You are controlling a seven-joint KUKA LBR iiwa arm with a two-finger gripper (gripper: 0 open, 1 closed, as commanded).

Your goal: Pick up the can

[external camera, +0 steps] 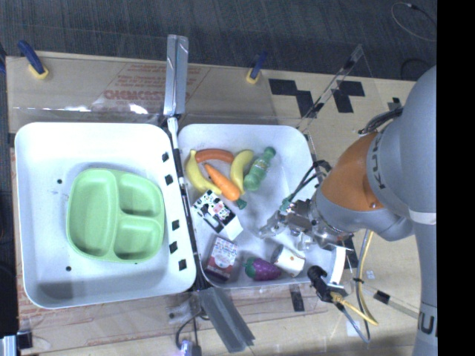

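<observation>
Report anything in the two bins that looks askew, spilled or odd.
Nothing spilled or damaged. The right bin is a loose jumble: bananas, carrot and green bottle lie crossed together. The green tray sits flat in the left bin.

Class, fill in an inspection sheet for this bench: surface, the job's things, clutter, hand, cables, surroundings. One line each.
Surface: two white bins side by side; the left bin holds a green tray, the right bin holds the rest.
Job's things: can lying at the right bin's near edge, beside a purple item.
Clutter: two bananas, carrot, sausage, green bottle, black-and-white carton, white cylinder.
Hand: hand low over the right bin's right side, apart from the can; finger state unclear.
Cables: black cables looped at the wrist; yellow wire at the bench edge.
Surroundings: blue clamps on the far edge, dark floor beyond.
</observation>
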